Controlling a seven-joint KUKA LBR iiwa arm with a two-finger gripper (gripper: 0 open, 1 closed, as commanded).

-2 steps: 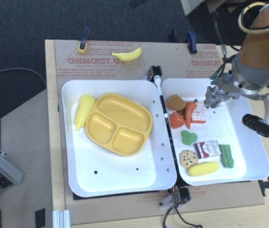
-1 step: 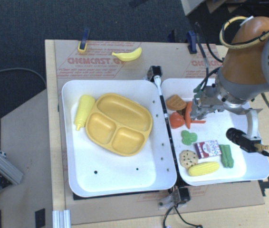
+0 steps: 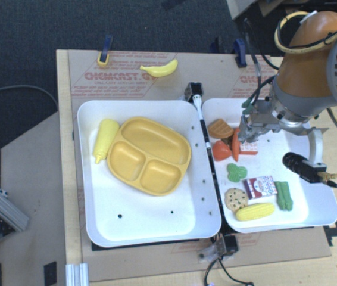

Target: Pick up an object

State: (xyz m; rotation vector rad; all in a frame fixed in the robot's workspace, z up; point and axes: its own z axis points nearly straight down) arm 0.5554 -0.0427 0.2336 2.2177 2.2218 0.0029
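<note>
At centre right, the gripper is lowered over the carrot beside a tomato, seemingly to grasp it; its grip state cannot be told.

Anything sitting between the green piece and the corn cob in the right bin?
Yes. In the camera view, a cookie and a small red-and-white packet lie between the green piece and the corn cob, in the right bin.
</note>
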